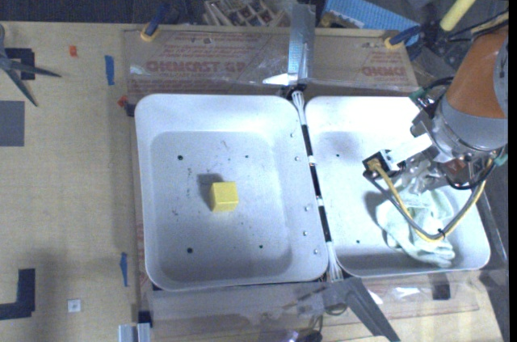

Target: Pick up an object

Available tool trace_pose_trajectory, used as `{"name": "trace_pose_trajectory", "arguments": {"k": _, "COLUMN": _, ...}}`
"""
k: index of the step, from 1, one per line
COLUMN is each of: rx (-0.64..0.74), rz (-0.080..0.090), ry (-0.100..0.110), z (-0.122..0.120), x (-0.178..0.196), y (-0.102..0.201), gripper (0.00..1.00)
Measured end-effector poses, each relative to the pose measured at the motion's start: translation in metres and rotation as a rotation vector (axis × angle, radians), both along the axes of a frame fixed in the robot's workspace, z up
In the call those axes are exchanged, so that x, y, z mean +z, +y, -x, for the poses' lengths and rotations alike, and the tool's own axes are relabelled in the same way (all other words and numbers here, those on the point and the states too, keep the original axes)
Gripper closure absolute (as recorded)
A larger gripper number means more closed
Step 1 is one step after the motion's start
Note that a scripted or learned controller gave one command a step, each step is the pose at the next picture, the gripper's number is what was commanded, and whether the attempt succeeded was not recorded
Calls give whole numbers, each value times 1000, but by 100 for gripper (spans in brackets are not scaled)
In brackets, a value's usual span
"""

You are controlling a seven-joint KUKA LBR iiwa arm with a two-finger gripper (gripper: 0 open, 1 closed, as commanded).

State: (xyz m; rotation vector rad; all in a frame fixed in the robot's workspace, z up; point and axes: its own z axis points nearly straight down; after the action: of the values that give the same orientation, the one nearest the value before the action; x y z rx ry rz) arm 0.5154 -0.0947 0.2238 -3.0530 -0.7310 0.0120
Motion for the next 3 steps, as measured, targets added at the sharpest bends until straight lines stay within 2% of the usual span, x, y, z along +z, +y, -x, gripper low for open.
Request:
{"name": "trace_pose_trajectory", "arguments": {"k": 1, "rx": -106, "rz": 1, "ry": 0, "z": -34, "x": 10, "y": -56, "gripper": 100}}
{"name": "trace_pose_trajectory", "arguments": {"k": 2, "rx": 25, "rz": 0, "ry": 0, "z": -105, "x": 27, "y": -124, "gripper": 100}}
{"name": "trace_pose_trajectory", "arguments": {"k": 3, "rx": -259, "rz": 2, "ry": -1, "z": -84, "x": 90, "y": -128, "gripper": 100}}
